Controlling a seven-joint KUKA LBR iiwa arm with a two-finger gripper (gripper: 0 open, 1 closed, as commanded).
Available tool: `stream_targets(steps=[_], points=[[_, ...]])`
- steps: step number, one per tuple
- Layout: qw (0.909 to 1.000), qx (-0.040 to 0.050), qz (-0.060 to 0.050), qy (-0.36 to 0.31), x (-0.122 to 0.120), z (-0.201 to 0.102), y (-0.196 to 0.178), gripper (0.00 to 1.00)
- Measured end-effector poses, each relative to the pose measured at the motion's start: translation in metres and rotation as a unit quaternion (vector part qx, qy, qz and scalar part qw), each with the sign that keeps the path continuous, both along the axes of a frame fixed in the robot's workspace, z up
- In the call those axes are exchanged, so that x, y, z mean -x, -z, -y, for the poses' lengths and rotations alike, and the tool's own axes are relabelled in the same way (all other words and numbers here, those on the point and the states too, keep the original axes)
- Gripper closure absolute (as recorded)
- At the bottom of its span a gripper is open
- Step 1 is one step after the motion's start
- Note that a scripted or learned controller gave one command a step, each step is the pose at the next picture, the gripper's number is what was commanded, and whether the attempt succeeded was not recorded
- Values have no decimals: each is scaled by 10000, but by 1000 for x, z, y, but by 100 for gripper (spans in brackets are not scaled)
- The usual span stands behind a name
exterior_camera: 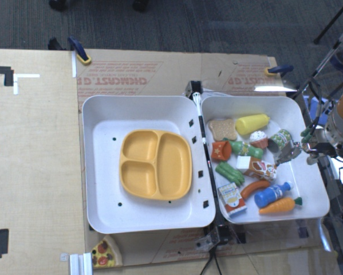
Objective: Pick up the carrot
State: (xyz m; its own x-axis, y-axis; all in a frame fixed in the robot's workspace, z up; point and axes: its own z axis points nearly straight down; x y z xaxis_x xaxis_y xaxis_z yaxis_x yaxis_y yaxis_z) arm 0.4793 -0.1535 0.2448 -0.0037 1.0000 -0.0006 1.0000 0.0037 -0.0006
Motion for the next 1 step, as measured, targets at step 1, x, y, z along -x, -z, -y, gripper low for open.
stream_targets(steps=[1], points=[[9999,19,19,-148,-1,0,-200,0]])
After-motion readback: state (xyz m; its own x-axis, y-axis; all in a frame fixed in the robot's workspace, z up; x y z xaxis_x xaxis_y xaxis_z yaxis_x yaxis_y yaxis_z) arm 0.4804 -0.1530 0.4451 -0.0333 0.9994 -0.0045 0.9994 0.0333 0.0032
